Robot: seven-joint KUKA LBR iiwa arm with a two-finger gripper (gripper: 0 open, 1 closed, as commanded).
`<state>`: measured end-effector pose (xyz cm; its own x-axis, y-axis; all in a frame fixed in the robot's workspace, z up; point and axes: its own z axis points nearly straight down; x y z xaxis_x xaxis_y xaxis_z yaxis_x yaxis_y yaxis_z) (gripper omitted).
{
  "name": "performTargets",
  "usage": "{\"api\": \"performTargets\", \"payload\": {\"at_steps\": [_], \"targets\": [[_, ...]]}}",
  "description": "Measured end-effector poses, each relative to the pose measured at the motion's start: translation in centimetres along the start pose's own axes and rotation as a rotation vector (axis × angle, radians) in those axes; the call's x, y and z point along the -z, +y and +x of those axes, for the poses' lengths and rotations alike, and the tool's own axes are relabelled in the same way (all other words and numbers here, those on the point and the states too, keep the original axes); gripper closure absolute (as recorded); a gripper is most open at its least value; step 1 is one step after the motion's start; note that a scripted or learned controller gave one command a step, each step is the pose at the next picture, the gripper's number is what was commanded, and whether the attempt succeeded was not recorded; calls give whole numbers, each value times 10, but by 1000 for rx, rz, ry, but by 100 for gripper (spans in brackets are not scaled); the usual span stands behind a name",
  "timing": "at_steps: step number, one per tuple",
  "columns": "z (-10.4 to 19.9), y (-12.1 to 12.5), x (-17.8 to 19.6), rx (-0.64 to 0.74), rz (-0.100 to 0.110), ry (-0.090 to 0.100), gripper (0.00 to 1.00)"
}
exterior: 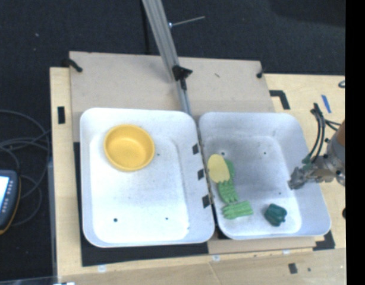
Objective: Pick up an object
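The gripper (298, 178) hovers at the right rim of the right bin (254, 123), grasping nothing; whether it is released or clenched cannot be told. This looks like the approach step. The nearest target, a dark green toy (276, 214), lies lower right; next it must descend there.

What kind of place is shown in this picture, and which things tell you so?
Probably a robotics lab bench set up for grasping trials. Two white bins, the left bin and the right bin, sit on a board; toys such as a yellow bowl lie in them, and a gripper reaches over the right one.
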<state>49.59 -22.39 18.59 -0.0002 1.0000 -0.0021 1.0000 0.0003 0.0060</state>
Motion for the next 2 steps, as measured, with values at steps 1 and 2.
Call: {"api": "performTargets", "payload": {"at_steps": [1,2], "targets": [[4,-2,44,0,1,1,100],[3,0,96,0,0,0,100]]}}
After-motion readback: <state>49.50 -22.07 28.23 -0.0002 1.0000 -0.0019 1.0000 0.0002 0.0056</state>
